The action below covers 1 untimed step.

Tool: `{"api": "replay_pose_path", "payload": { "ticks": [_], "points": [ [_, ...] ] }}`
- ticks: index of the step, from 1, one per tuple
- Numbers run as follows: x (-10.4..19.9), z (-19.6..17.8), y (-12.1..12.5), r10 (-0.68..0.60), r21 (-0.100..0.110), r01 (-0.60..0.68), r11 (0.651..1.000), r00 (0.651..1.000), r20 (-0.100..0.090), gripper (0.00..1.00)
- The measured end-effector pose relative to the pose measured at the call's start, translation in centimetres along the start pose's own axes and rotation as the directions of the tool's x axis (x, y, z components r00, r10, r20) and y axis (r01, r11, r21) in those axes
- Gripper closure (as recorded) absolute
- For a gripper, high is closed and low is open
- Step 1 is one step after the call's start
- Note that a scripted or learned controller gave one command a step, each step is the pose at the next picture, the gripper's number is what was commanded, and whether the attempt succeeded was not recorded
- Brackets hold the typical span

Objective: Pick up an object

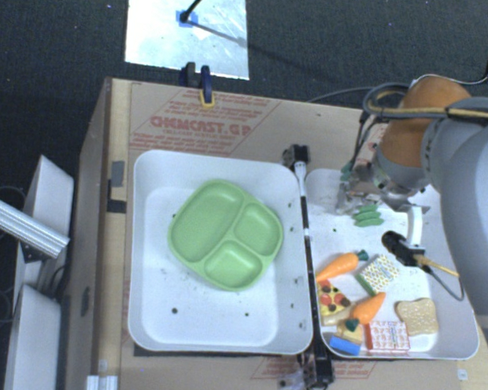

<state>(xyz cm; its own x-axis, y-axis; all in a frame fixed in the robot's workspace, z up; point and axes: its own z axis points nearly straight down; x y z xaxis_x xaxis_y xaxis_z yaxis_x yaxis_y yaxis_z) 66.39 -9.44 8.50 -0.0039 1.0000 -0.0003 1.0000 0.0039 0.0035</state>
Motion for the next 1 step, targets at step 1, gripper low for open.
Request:
{"api": "replay_pose_path", "payload": {
  "ticks": [1],
  "points": [
    [-3.5,-0.03,0.52,0.002,0.0,-0.002,1.0,1.0,0.001,0.0]
  ]
}}
